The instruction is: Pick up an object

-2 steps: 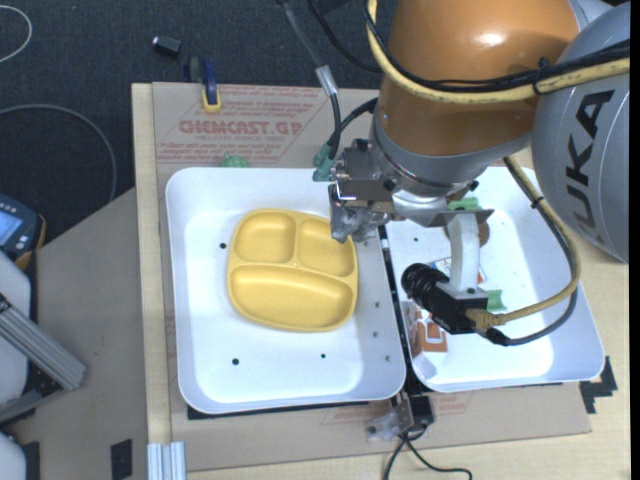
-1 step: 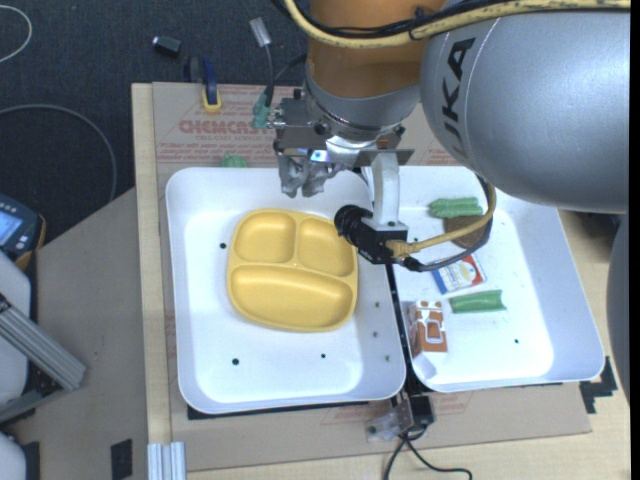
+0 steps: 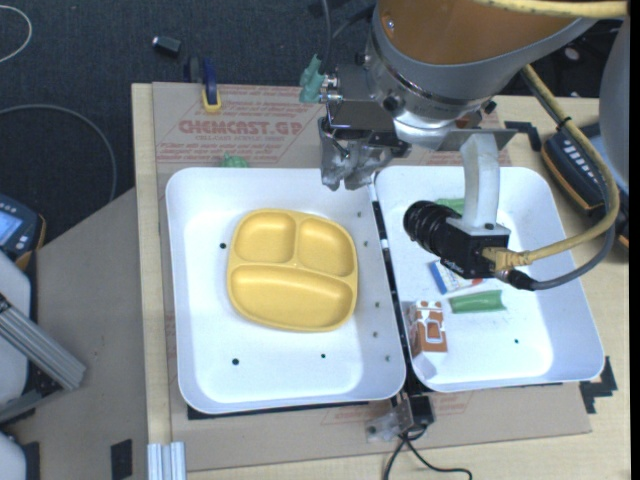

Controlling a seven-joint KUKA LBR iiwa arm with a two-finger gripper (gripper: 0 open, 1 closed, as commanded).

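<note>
Gripper (image 3: 345,173) sits at upper centre of frame, over the back rim where the two bins meet; finger opening cannot be made out, nothing visibly held. Yellow divided plate (image 3: 293,268) lies in left bin (image 3: 200,348); green marker (image 3: 474,302) and small orange-and-white packet (image 3: 431,328) in right bin (image 3: 560,348).

We saw a divided plate (image 3: 292,269) lying in the left bin (image 3: 190,268); at its three o'clock, a stick (image 3: 474,302) and a packet (image 3: 431,328) lay in the right bin (image 3: 560,338).
</note>
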